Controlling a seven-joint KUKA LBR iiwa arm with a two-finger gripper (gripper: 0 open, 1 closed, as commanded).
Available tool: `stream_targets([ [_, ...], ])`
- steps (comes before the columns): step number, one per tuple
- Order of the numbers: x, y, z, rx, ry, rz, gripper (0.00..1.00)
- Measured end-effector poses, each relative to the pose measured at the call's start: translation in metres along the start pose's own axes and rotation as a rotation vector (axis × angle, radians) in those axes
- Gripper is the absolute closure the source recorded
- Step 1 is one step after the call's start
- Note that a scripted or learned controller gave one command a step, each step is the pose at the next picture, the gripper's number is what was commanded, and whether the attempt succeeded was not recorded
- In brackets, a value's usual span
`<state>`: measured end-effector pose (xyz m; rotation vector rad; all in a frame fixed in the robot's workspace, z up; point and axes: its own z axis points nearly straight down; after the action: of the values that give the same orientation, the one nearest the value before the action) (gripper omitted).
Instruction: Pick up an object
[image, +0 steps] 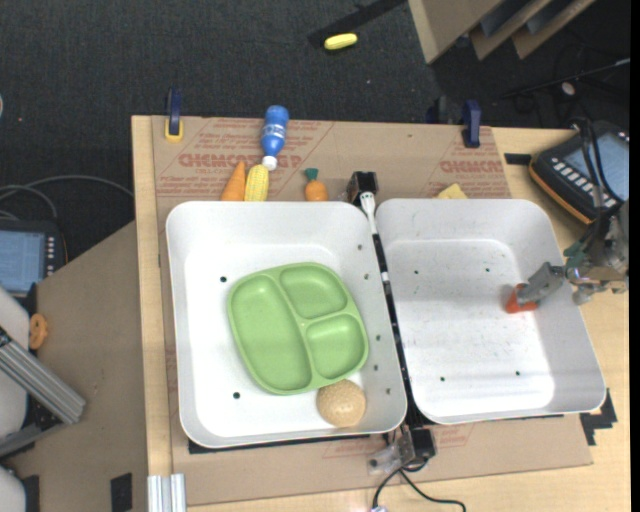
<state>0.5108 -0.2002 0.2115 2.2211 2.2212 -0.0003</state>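
Gripper (528, 291) low in the right bin (455, 390), right of frame, touching a small red object (518, 303), finger state unclear, green divided plate (297, 327) in left bin (200, 300)

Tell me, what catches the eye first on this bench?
The bright green divided plate in the left bin stands out most, with a tan round bun-like thing at its lower edge. In the right bin, the end effector reaches in from the right, at a small red-orange object.
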Motion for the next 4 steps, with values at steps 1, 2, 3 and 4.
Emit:
stream_targets([
  [1, -0.018, -0.002, 0.116, -0.001, 0.003, -0.004, 0.00],
  [2, 0.054, -0.011, 0.128, 0.005, 0.007, -0.006, 0.00],
  [3, 0.048, -0.011, 0.127, 0.002, 0.002, 0.000, 0.00],
  [4, 0.048, -0.011, 0.127, 0.002, 0.002, 0.000, 0.00],
])
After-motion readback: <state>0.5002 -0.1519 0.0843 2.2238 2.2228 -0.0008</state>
